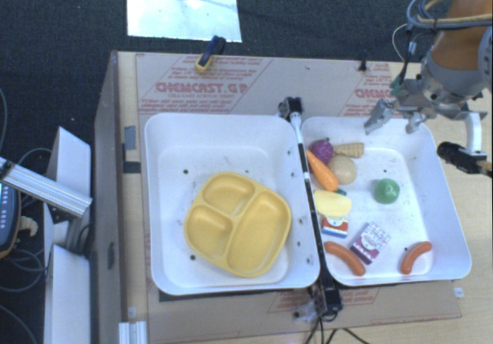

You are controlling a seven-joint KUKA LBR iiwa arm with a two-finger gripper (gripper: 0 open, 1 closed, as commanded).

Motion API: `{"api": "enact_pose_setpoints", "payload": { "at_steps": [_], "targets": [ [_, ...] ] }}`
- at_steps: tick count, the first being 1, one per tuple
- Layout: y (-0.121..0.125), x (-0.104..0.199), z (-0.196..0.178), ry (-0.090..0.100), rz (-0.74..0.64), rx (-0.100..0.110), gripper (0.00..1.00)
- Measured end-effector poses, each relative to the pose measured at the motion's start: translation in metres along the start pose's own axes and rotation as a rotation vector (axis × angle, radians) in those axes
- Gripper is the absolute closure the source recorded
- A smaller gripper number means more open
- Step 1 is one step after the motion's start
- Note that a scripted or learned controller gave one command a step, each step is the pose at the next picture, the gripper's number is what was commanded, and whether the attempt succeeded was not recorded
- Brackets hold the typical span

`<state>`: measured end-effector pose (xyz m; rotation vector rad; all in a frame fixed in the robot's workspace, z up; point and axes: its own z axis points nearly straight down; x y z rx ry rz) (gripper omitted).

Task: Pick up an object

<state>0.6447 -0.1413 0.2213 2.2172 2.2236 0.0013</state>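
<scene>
Objects are lying in the right bin (439, 173): carrot (323, 171), green ball (387, 190), sausage (415, 257); a yellow tray (237, 222) is sitting in the left bin (169, 150); the gripper (394, 121) is hovering spread wide above the right bin's far rim, gripping nothing.

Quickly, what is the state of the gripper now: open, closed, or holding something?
Gripper: open, holding nothing, above the far edge of the right bin.
</scene>
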Motion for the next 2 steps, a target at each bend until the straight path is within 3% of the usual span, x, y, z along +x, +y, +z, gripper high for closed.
{"api": "enact_pose_setpoints", "payload": {
  "at_steps": [1,2],
  "targets": [
    [-0.018,0.032,0.137,0.0,-0.001,0.0,0.0],
    [-0.017,0.032,0.126,0.0,-0.003,-0.003,1.0]
  ]
}}
